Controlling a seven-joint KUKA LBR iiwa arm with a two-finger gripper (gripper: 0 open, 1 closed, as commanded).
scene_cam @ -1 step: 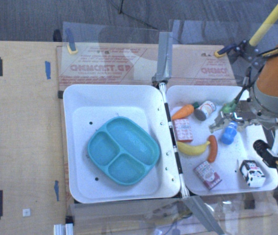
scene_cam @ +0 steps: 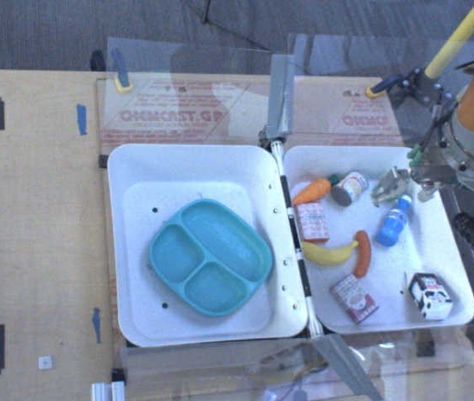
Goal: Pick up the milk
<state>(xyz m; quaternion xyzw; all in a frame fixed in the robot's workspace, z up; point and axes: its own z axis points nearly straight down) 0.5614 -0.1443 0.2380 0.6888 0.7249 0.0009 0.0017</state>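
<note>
The gripper [scene_cam: 397, 186], its grip state impossible to tell, hovers just above a blue bottle [scene_cam: 393, 221]; the cow-patterned milk carton [scene_cam: 430, 296] sits well below that bottle.

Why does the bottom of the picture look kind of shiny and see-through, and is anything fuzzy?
In the camera view, a clear sheet along the bottom edge catches pale glare; lighting is even, with soft shadows inside the left bin; the milk is small but fairly sharp; the gripper looks blurry, so its details are hard to make out.
</note>
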